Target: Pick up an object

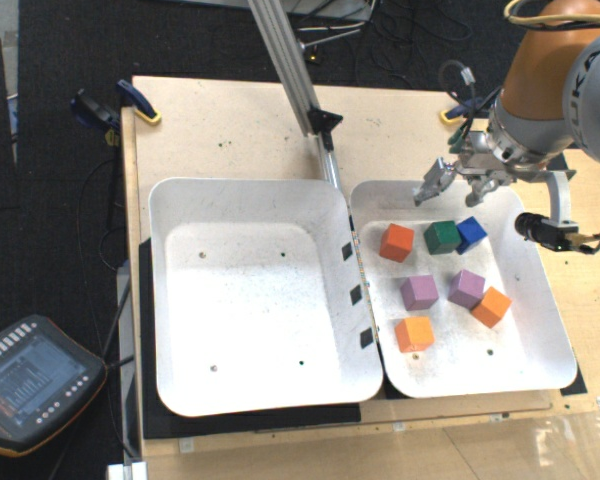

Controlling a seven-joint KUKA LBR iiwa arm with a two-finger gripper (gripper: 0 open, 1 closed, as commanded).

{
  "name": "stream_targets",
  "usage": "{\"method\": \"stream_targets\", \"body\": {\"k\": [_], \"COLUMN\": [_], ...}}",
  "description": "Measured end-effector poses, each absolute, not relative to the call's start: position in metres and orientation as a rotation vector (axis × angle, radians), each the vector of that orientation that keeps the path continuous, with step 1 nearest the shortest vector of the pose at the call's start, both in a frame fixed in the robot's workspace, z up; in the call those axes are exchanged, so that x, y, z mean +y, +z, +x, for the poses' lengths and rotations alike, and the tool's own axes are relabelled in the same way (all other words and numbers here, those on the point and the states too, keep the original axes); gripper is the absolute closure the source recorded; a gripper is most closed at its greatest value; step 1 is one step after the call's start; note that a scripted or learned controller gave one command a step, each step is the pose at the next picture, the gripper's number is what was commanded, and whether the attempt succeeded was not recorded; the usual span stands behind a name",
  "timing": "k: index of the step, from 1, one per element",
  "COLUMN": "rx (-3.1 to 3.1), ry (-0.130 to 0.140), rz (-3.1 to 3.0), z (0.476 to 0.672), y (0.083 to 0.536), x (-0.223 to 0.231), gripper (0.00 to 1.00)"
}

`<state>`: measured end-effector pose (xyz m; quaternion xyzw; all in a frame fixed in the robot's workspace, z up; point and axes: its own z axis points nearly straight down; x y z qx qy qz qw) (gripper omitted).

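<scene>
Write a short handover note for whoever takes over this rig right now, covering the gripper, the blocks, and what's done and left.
Gripper: open, holding nothing, above the far edge of the right white bin.
Blocks, all in that bin: orange cube, green cube touching blue cube, two purple cubes, orange cube against the right purple one, orange cube.
Done: no pick.
Left: descend, grasp one, lift.

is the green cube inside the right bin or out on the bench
Inside the right bin. The green cube sits on its white floor near the far rim, touching the blue cube.
</scene>
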<state>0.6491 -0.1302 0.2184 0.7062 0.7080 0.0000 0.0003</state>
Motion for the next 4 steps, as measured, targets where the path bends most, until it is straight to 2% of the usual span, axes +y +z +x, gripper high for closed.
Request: {"method": "stream_targets", "body": {"k": [1, 2, 3, 4], "rx": [2.224, 2.223, 2.214, 2.206], "ry": [-0.001, -0.005, 0.009, 0.024], "rz": [2.218, 2.223, 2.215, 2.206], "z": [0.649, 0.646, 0.644, 0.649], "y": [0.218, 0.175, 0.124, 0.124], "x": [-0.13, -0.133, -0.131, -0.131], "gripper": [0.0, 0.0, 0.0, 0.0]}}
